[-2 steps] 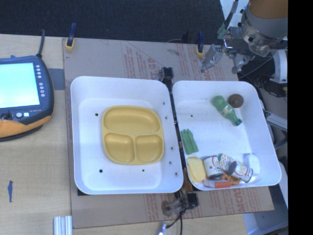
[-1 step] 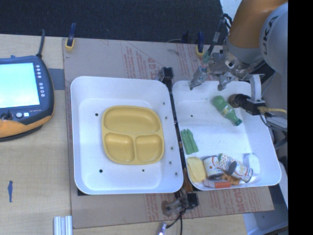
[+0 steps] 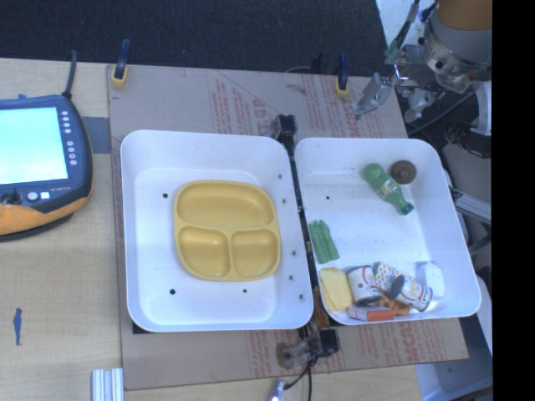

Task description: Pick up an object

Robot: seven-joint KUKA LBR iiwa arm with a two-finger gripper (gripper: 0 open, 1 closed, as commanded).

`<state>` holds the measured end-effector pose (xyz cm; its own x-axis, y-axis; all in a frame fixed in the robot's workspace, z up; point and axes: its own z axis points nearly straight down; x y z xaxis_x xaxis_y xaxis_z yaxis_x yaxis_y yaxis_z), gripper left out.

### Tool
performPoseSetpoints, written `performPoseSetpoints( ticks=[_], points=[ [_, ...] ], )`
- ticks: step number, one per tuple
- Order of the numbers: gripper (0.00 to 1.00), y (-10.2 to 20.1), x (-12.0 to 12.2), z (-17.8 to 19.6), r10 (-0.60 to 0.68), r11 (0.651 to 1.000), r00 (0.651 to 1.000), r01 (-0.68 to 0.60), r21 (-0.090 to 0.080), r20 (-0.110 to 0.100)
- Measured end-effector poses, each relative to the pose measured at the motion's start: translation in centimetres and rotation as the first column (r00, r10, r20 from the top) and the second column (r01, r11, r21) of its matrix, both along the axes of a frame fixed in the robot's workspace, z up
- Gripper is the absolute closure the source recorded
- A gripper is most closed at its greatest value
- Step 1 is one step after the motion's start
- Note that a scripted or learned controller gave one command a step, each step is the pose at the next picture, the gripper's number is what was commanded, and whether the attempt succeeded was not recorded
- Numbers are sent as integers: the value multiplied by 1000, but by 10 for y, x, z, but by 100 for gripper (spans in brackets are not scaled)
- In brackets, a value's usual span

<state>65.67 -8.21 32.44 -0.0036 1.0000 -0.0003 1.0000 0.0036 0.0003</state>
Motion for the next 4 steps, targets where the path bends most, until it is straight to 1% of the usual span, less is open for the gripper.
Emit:
performPoseSetpoints(
  ticks=[1, 2, 3, 4],
  points=[
    [0, -14, -1, -162, 1, 1000, 1000, -1, 0, -7],
    [100, -15, 0, -149, 3, 1000, 1000, -3, -1, -5],
    [0, -15, 0, -149, 3, 1000, 1000, -3, -1, -5],
    [100, -15, 0, -139, 4, 1000, 1000, -4, -1, -5]
  ],
)
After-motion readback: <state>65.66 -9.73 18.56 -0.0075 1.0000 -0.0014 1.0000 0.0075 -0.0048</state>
